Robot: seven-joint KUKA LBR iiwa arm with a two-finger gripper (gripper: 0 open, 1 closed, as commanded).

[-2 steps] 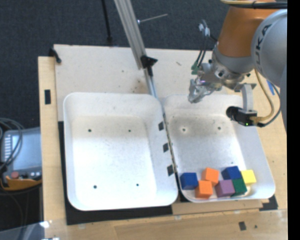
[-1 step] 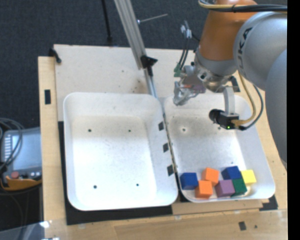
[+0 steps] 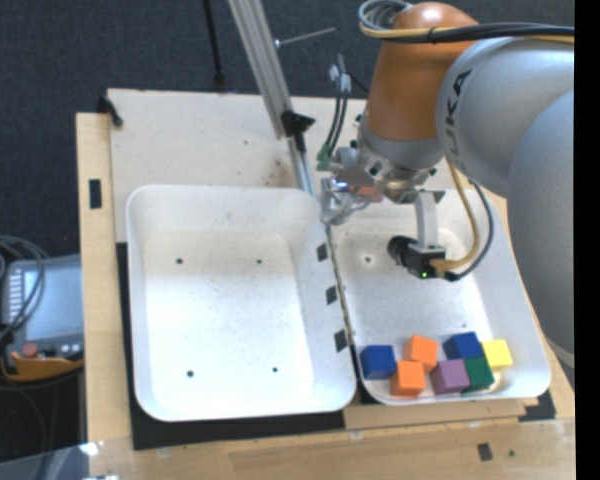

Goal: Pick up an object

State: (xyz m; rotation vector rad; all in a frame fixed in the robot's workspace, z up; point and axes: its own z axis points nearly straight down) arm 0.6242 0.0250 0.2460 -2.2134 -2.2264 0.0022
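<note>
In the camera view, the arm [image 3: 500, 98] reaches in from the right, and its hand [image 3: 342, 200] hangs over the far end of the divider between the left bin [image 3: 150, 218] and the right bin [image 3: 525, 298]. Whether the hand is released or clenched cannot be determined from this view, and nothing can be made out in it. The candidate objects lie clustered at the near end of the right bin: a blue cube [image 3: 378, 360], an orange cube [image 3: 423, 349], a second orange cube [image 3: 410, 377], a purple cube [image 3: 449, 376], a green cube [image 3: 479, 372], a darker blue cube [image 3: 464, 345] and a yellow cube [image 3: 497, 353]. The cubes touch or nearly touch one another. The governing relation: the cluster lies well apart from the hand, toward the near side and slightly to the right. The blue cube sits at the left edge of the cluster, nearest the divider, and is judged the most directly reachable; the coming move calls for travel toward the near side before any descent.
</note>
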